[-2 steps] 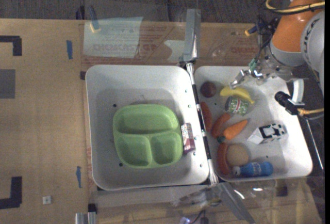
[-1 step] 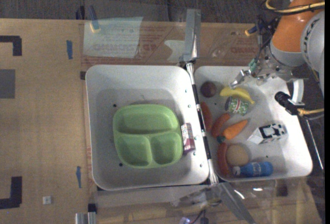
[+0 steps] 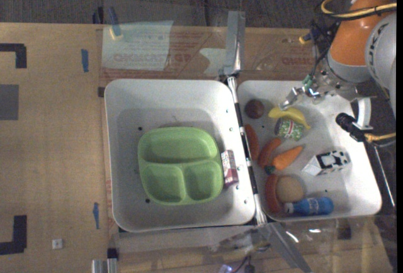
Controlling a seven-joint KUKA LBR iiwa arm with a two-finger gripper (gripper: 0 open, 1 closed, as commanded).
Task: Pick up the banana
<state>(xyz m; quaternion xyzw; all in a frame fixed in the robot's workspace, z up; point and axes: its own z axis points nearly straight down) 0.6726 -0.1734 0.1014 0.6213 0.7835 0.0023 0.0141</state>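
Observation:
The yellow banana (image 3: 288, 114) lies in the right bin (image 3: 359, 193), near its back left part, resting against a green can (image 3: 290, 129). My gripper (image 3: 301, 93) hangs just above and to the right of the banana's far end, close to it, below the orange band of the arm (image 3: 356, 39). Nothing shows in its grasp.
The right bin also holds a brown ball (image 3: 254, 108), two red sausages (image 3: 252, 138), a carrot (image 3: 288, 157), a black-and-white carton (image 3: 331, 161), a tan ball (image 3: 289, 189) and a blue bottle (image 3: 313, 206). The left bin (image 3: 126, 108) holds a green divided plate (image 3: 181, 165) and a small carton (image 3: 228, 168).

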